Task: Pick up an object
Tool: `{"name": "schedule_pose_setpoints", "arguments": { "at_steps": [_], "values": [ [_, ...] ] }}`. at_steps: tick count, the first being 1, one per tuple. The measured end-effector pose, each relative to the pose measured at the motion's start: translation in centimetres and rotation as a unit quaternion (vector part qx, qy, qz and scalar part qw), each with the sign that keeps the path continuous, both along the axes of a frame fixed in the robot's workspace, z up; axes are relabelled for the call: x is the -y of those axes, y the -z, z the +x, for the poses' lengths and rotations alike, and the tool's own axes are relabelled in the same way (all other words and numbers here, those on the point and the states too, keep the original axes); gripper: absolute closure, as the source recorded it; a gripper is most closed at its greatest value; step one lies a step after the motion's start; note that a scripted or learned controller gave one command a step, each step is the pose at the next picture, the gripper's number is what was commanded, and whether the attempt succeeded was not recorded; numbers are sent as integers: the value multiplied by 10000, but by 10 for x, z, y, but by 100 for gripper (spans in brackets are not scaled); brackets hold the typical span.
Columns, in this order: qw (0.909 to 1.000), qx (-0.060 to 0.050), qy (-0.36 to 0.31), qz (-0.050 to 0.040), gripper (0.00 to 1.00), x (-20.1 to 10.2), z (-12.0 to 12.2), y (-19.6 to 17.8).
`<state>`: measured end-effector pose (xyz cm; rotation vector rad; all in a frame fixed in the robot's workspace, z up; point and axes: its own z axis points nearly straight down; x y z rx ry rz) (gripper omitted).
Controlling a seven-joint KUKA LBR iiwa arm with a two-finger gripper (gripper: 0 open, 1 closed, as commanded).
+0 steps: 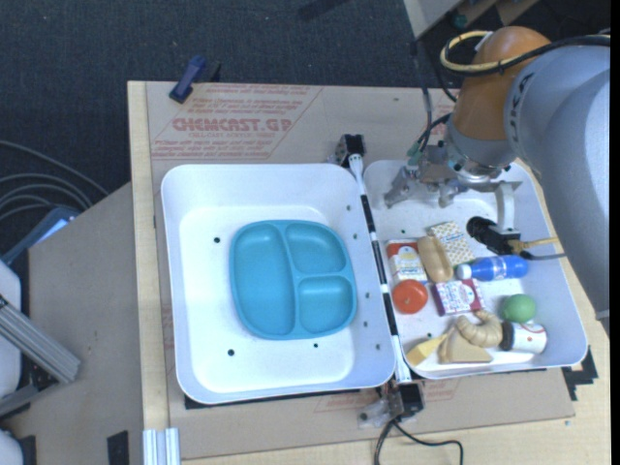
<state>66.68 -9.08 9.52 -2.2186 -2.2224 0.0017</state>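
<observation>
left bin (194,211): showing white | divided plate (293,279) in it: showing turquoise | tomato (410,297): showing red | ball (520,308): showing green | bottle (494,268): showing blue | table (232,124): showing tan with red lettering

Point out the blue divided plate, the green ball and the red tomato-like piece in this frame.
blue divided plate (291,277): camera view, on the ridge between its compartments, left bin.
green ball (520,307): camera view, on its rounded top, right bin.
red tomato-like piece (410,297): camera view, on its upper face, right bin near the divider.
</observation>
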Motion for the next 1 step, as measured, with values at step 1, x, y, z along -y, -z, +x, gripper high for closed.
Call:
{"name": "schedule_pose_setpoints", "arguments": {
  "at_steps": [1],
  "values": [
    [10000,11,-2,-2,100,0,1,-11]
  ]
}}
